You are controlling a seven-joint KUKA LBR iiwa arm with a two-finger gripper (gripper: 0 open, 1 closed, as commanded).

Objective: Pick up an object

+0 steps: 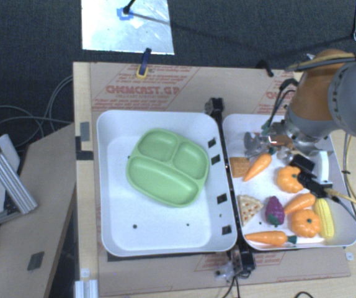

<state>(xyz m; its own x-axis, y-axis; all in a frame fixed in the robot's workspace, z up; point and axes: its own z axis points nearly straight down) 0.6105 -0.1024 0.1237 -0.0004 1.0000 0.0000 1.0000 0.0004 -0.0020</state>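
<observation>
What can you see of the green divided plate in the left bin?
The green divided plate, pale green and matte like plastic, has three compartments: two smaller ones toward the far side and one long one along the near side. It has rounded corners and a raised rim. It lies flat on the floor of the left white bin, turned at an angle to the bin's walls and toward its far half. Its compartments hold nothing.

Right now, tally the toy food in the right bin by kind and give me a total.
Carrots: 3
Pumpkins: 2
Corn cob: 1
Purple eggplant: 1
Cracker and pizza-like wedge: 2
Total: 9
</observation>
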